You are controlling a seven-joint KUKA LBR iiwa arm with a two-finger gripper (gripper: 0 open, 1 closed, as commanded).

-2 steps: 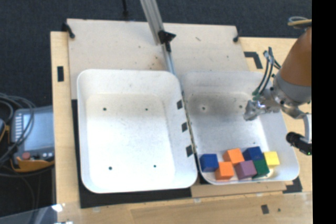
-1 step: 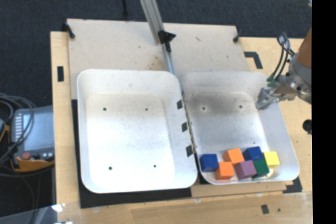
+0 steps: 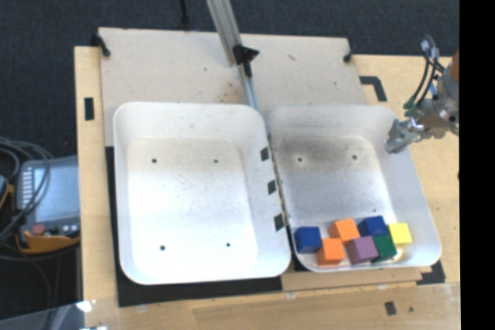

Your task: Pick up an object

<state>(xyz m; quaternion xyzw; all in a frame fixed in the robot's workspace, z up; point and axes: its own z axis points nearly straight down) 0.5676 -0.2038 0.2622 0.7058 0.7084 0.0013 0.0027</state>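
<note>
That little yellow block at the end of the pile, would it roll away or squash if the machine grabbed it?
Probably neither. The yellow block looks like a cube with flat faces, so it should sit still instead of rolling. Its crisp edges suggest something stiff that will not squash. It rests beside the green block near the right bin wall, so a push might jostle its neighbours.

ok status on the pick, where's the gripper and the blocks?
Gripper over right bin's far right rim, holding nothing visible. Blocks clustered at near edge, untouched. Nothing between them.
</note>
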